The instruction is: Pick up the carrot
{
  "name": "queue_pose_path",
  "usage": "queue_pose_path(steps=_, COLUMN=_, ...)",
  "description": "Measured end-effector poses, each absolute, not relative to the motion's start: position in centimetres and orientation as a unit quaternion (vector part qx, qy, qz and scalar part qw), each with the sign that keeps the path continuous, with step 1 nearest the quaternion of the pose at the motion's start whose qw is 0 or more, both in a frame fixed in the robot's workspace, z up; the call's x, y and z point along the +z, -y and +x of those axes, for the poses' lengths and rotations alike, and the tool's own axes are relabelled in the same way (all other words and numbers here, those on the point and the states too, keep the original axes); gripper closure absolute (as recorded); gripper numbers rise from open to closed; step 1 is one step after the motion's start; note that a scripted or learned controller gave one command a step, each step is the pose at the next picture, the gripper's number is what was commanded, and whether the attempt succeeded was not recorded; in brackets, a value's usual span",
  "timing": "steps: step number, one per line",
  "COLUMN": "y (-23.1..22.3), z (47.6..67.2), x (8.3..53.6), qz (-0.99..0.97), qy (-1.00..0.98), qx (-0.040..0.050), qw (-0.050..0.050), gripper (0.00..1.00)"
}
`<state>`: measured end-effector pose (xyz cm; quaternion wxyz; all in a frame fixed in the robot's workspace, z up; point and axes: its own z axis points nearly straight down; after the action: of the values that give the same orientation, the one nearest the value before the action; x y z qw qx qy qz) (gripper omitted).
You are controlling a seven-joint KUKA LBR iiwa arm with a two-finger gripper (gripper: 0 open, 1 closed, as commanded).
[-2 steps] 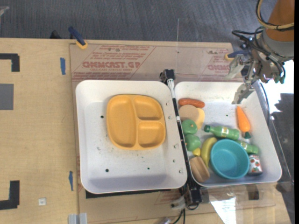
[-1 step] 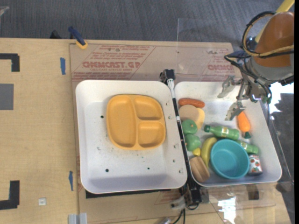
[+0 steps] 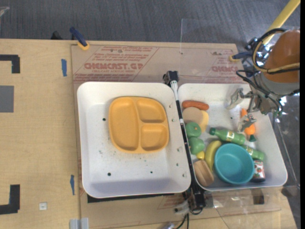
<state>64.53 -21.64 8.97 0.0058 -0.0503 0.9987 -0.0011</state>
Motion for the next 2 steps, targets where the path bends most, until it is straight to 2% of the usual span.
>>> queue_pose_path(steps=1, y=22.4, z=60.9, x=8.9, qz=-0.108, qy=-0.994, qx=-0.0016, qw=0.006, gripper=0.0)
queue_pose_path(steps=2, y=22.2, z=61.5, x=10.4, qz=-0.109, qy=-0.994, qx=-0.0034, qw=0.014, gripper=1.0)
